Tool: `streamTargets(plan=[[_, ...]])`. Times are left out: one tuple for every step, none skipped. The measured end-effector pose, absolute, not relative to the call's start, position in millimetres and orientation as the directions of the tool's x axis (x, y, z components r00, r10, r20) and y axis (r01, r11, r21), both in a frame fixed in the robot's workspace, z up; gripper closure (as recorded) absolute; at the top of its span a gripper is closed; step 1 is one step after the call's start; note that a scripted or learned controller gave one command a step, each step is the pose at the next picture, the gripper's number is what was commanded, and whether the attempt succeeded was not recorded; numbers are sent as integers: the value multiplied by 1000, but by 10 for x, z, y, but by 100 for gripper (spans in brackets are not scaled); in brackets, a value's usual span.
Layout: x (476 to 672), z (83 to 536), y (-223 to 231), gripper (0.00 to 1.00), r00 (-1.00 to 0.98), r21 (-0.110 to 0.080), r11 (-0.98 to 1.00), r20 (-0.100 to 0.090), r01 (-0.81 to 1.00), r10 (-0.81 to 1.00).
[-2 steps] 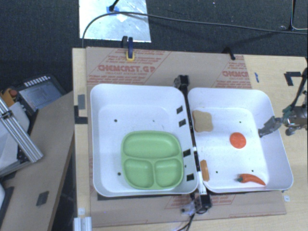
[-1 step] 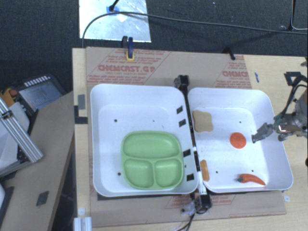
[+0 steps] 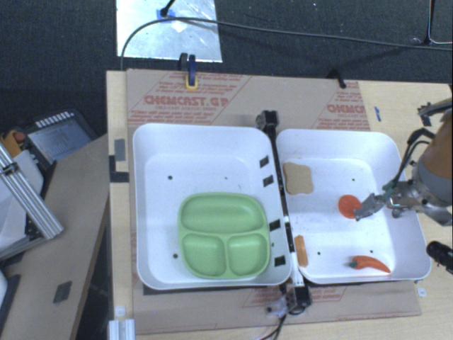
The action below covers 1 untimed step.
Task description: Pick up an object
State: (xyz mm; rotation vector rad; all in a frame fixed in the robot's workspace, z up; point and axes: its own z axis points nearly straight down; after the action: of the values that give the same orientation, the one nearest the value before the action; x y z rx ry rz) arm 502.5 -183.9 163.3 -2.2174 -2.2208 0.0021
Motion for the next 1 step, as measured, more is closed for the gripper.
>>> streamTargets(plan=[[5053,1053,-1746,0,-1,-3,1,2,1000,1000]])
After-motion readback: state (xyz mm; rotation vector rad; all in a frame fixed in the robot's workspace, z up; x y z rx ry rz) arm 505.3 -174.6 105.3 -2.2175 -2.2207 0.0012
